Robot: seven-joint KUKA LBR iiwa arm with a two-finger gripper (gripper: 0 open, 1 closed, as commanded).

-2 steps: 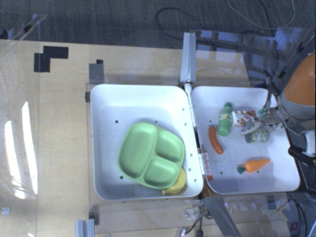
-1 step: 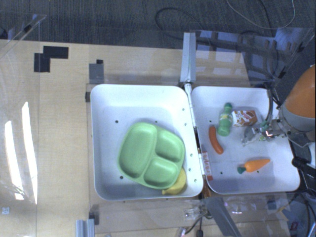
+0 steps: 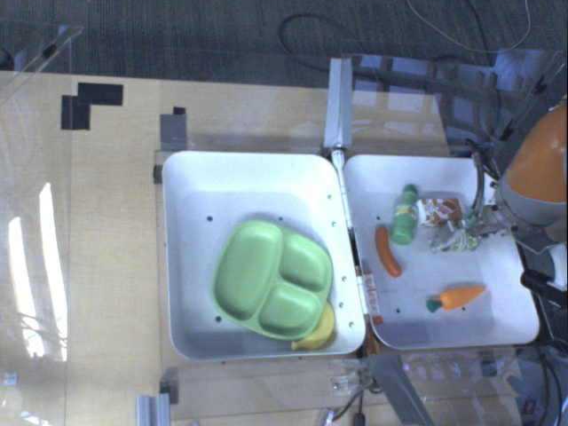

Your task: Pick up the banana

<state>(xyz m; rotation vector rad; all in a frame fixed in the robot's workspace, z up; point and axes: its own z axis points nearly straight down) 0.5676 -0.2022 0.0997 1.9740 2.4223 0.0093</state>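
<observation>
The yellow banana (image 3: 318, 334) lies in the left bin (image 3: 191, 247) near its front right corner, partly tucked under the rim of a green divided plate (image 3: 273, 278). My gripper (image 3: 458, 238) is far from it, low over the right bin (image 3: 417, 322) at its right side, beside a crumpled snack packet (image 3: 438, 211). The grey arm with its orange band (image 3: 540, 160) comes in from the right edge.
In the right bin lie a green bottle (image 3: 406, 215), a red sausage (image 3: 388, 251) and an orange carrot (image 3: 458, 297). A raised divider (image 3: 351, 238) separates the two bins. Cables run across the dark floor behind the bench.
</observation>
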